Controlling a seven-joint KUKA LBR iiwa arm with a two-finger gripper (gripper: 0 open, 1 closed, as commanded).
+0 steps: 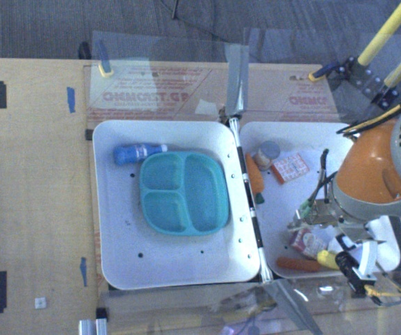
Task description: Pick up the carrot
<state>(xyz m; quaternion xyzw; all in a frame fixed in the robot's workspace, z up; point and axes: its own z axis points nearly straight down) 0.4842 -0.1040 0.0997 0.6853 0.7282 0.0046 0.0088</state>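
Observation:
The carrot (255, 176) is orange with a green stub at its near end. It lies lengthwise against the left wall of the right bin (284, 135). My gripper (312, 215) hangs below the orange wrist band (368, 169) over the right bin's middle right. It is about a hand's width right of the carrot and not touching it. The gripper is above a crumpled red-and-white packet (305, 241). The carrot is fully in view, with nothing on top of it.
Near the carrot's far end sit a small brown piece (261, 160), a grey round lid (270, 149) and a red-and-white card (289, 167). A reddish sausage (297, 264) and a yellow item (327, 259) lie at the front. The left bin (117, 243) holds a teal divided plate (184, 192) and a blue bottle (136, 152).

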